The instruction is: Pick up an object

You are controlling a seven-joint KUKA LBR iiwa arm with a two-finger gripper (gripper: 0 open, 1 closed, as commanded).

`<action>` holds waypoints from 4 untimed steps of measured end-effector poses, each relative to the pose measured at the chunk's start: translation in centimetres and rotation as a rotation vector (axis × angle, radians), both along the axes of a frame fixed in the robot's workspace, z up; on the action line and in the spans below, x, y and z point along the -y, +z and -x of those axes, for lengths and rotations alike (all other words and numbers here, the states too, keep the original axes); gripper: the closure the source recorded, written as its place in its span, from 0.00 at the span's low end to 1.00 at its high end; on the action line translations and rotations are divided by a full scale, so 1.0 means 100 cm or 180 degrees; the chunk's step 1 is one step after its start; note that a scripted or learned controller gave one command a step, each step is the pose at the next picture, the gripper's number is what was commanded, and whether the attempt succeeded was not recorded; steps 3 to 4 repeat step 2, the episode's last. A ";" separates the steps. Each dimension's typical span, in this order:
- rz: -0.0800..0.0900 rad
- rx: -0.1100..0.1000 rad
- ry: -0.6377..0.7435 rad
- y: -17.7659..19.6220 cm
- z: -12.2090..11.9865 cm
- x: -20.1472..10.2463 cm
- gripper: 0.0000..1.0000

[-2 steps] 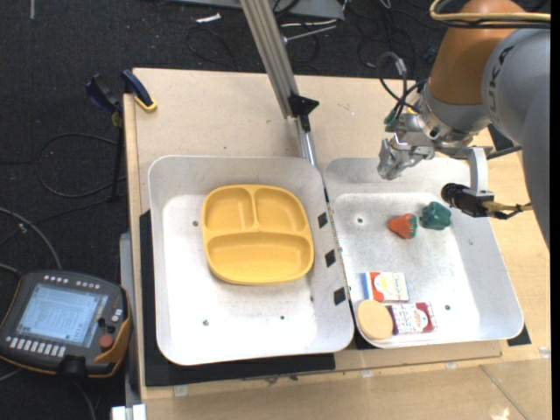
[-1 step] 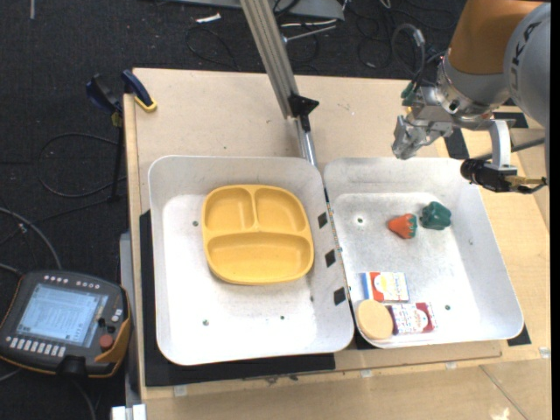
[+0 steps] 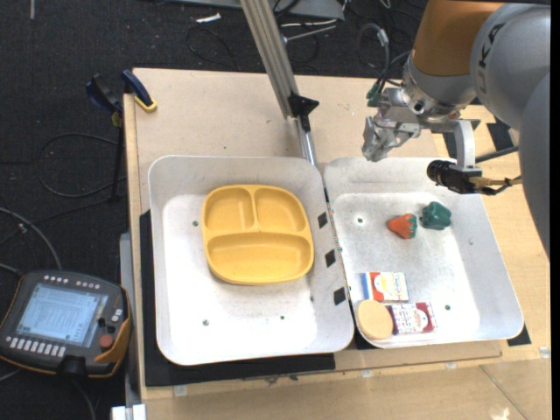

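Observation:
The right white bin holds a red strawberry-like toy, a teal toy, a small white-and-red carton, a round tan disc and a red-and-white packet. My gripper hangs above the far left corner of this bin, well up from its floor. Nothing shows between its fingers. The strawberry toy lies nearer the camera and a little right of the gripper.
The left white bin bears a yellow divided plate. A slanted metal pole runs down to the gap between the bins. A teach pendant lies at the lower left, off the bench.

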State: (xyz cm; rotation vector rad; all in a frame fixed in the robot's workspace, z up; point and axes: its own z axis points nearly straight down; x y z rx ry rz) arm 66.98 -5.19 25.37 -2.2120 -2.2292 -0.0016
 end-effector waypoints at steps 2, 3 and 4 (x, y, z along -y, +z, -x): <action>-0.0003 -0.0005 0.0002 -0.002 0.042 -0.111 1.00; -0.0003 -0.0005 0.0002 -0.002 0.042 -0.111 1.00; -0.0003 -0.0005 0.0002 -0.002 0.042 -0.111 1.00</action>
